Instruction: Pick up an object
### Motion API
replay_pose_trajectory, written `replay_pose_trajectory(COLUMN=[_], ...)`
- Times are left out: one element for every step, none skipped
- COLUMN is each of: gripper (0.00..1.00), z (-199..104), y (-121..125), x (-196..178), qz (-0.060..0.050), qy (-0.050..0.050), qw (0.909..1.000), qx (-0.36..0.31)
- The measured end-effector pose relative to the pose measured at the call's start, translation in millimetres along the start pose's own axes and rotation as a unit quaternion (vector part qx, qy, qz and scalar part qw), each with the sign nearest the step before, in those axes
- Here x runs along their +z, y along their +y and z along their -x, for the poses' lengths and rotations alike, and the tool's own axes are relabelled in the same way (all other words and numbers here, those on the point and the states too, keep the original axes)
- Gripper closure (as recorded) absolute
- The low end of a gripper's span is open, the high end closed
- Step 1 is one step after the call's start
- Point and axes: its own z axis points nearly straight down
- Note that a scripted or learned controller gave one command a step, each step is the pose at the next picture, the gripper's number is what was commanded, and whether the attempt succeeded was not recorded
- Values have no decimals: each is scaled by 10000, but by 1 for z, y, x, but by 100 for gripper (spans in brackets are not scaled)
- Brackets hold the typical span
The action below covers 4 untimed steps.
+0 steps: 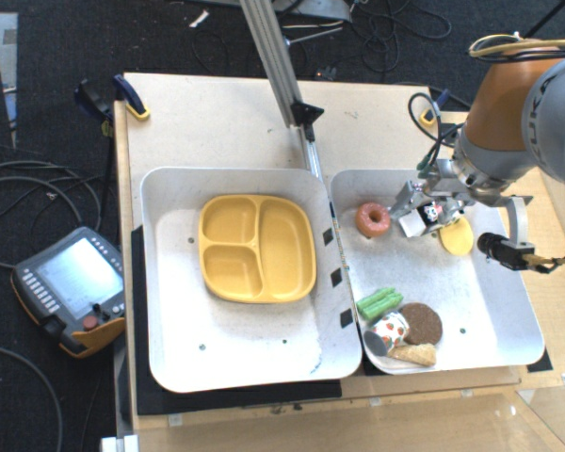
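Observation:
My gripper (pixel 420 213) hangs low over the back of the right bin (pixel 494 295), between a pink glazed doughnut (pixel 372 219) on its left and a yellow lemon-like object (pixel 457 237) on its right. Near the bin's front lie a green pea pod (pixel 379 302), a brown cookie (pixel 421 323), a small white patterned object (pixel 392 329) and a tan wedge (pixel 414 353). The gripper's metal parts sit close to the yellow object, partly covering it.
A yellow three-compartment plate (pixel 257 248) rests in the left bin (pixel 169 281). A slanted metal pole (pixel 273 50) rises from the divider between the bins. A teach pendant (pixel 71 290) lies on the floor to the left.

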Motion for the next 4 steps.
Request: replay_pose_trajectory(gripper=[0,0,100,100], z=[5,4,4,1], y=[-10,-10,-9,-10], x=[56,74,62,-1], qz=[-12,5,26,47], qy=[2,-2,-4,-7], qw=[10000,10000,10000,10000], qx=[3,-2,1,-11])
